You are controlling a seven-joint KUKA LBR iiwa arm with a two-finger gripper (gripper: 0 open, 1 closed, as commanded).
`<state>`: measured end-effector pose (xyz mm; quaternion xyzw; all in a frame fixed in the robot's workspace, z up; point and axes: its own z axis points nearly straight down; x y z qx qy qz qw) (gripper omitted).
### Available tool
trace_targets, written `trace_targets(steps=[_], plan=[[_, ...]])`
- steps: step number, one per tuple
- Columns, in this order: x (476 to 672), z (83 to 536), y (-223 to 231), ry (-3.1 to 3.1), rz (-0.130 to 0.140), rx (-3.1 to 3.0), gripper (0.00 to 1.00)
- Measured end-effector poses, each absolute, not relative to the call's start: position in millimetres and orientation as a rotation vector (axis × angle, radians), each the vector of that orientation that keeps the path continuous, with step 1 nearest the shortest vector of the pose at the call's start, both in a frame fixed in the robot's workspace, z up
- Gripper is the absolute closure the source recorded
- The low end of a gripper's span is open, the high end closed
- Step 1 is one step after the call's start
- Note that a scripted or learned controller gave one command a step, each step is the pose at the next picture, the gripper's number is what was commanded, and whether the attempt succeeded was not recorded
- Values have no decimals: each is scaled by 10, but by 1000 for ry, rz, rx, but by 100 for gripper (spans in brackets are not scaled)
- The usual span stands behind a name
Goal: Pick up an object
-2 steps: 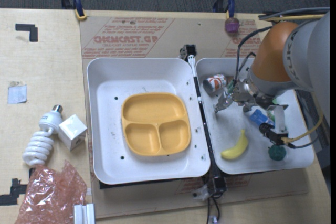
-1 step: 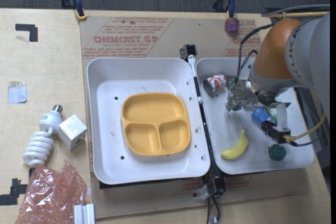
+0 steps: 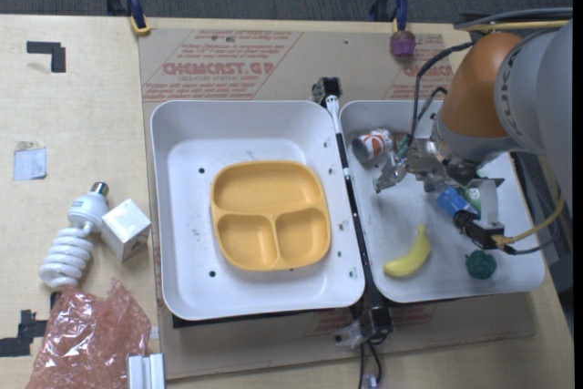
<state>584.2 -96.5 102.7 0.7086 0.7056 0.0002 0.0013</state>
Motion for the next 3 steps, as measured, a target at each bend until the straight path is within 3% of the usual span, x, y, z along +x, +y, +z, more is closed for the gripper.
trace_targets(steps=[1, 2, 3], plan=[[5366, 923, -938, 2219, -1, 2224, 0], [5377, 1024, -945, 2215, 1, 2224, 100], [5377, 1024, -945, 2215, 1, 2224, 0]])
